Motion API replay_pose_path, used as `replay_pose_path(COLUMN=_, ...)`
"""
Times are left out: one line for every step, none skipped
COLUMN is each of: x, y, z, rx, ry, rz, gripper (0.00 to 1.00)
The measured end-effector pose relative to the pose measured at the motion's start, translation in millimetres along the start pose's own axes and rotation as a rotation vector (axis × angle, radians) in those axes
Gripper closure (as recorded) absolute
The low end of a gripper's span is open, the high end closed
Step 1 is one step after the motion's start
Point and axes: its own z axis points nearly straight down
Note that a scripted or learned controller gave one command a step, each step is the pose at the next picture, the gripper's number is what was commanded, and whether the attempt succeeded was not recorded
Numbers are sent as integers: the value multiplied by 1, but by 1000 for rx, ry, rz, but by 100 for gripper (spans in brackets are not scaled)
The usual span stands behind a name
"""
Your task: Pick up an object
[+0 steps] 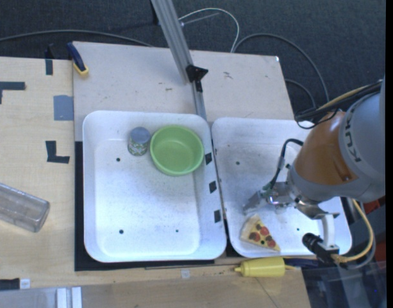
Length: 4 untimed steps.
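Note:
A toy pizza slice [259,233] lies near the front edge of the right bin [247,143]. The arm's gripper [263,197] hangs low over the right bin, just behind the slice, and I see nothing held in it. A green bowl [177,150] sits at the back of the left bin [103,191], and a small grey can [138,140] stands upright right beside it on its left. The grey arm with its orange band [321,156] reaches in from the right.
A yellow bottle [260,268] lies outside the right bin against its front rim. A clear plastic cup [18,207] lies on the bench at far left. A slanted metal pole [177,34] ends at the bins' back divide. Cables trail behind the bench.

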Motion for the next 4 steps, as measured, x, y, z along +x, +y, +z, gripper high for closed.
replay_pose_path(x=1, y=0, z=-10, rx=2, ry=3, rz=-2, gripper=100)
replay_pose_path(x=6, y=7, z=-70, rx=-4, ry=0, rz=-2, gripper=100)
replay_pose_path(x=7, y=8, z=-133, rx=-4, ry=0, rz=-1, gripper=100)
replay_pose_path(x=7, y=9, z=-172, rx=-3, ry=0, rz=-1, gripper=100)
